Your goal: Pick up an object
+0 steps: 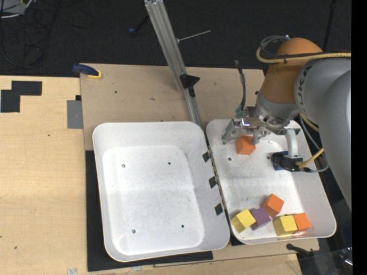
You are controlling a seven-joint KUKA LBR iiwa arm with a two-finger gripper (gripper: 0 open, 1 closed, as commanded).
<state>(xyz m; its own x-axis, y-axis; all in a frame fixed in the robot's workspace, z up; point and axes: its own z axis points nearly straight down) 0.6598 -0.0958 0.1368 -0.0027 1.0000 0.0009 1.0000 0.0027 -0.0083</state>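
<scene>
My tool (245, 132) hangs with fingers apart, straddling the small orange foam cube (245, 146) directly beneath it.

A single camera is fixed above the bench (143, 90) and looks down on it at a slant from the near edge, far enough back to take in both white bins whole, the left bin (106, 139) filling the middle and the right bin (321, 211) reaching toward the lower right corner. Beyond the bench's far edge the dark floor (69, 27) runs along the top, a slanted metal rail (169, 39) rises into sight there, and the arm (321, 96) enters from the right
</scene>
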